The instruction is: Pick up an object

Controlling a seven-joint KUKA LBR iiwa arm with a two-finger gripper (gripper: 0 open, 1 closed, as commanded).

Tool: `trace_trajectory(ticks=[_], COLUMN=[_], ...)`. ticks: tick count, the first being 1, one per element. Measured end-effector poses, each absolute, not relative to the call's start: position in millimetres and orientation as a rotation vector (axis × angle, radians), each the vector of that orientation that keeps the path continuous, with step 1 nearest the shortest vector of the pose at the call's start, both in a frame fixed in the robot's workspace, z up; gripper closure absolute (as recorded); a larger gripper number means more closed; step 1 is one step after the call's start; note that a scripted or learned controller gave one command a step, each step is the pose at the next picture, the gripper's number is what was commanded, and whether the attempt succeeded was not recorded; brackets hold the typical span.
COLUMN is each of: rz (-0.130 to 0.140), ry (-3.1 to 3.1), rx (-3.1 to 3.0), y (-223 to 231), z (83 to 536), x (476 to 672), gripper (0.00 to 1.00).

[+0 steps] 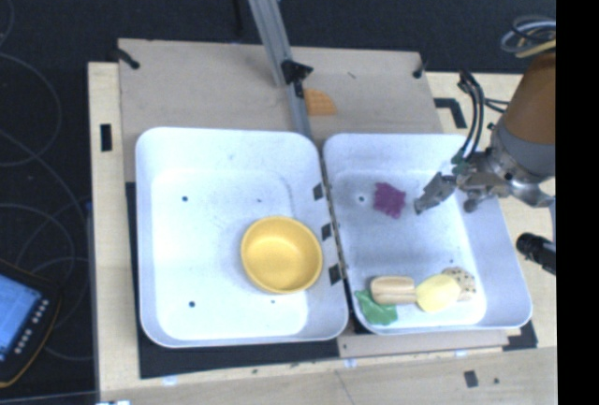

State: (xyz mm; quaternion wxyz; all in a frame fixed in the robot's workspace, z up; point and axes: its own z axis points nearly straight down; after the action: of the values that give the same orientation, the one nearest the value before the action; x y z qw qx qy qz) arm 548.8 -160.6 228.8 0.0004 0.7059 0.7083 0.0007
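Jaws of the gripper [438, 195] cannot be read clearly: the dark finger tips blur together against the white floor, so whether they are parted or closed is not something this view settles, and nothing can be seen caught between them. That gripper hangs over the right bin [491, 239], which serves as the landmark for everything else. It sits over the upper middle of that bin's floor, just to the right of a small purple block [389, 198], with a sliver of bare white showing between the two, so they look apart rather than touching. The grey arm [531, 118] with its orange band comes in over the bin's upper right corner and slants down toward the gripper. Along the bin's near wall lies a row of small items pressed close together: a tan rounded piece like a bread roll [392, 289], a yellow lemon-shaped object [436, 294] just to its right, a speckled pale object [460, 280] tucked behind the yellow one, and a green scrap [374, 308] at the bin's lower left corner, partly under the tan piece. Directly left of the right bin, wall against wall, sits the left bin [187, 179], with a yellow bowl [281, 253] standing upright in its lower right part, near the shared wall. Beyond the right bin's far edge, an orange tag [319, 103] lies on the brown board [206, 85], beside a slanting grey metal rail [265, 15].
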Motion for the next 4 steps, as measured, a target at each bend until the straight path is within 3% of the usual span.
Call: trace_trajectory(ticks=[1, 3, 4], rz=[0.003, -0.007, -0.004], ry=[2.223, 2.222, 2.217], rx=[2.218, 2.225, 2.224], y=[-160.7, -168.9, -170.5], z=[228.9, 122.9, 100.0], x=[548.8, 553.8, 553.7], gripper=[0.00, 0.00, 0.00])
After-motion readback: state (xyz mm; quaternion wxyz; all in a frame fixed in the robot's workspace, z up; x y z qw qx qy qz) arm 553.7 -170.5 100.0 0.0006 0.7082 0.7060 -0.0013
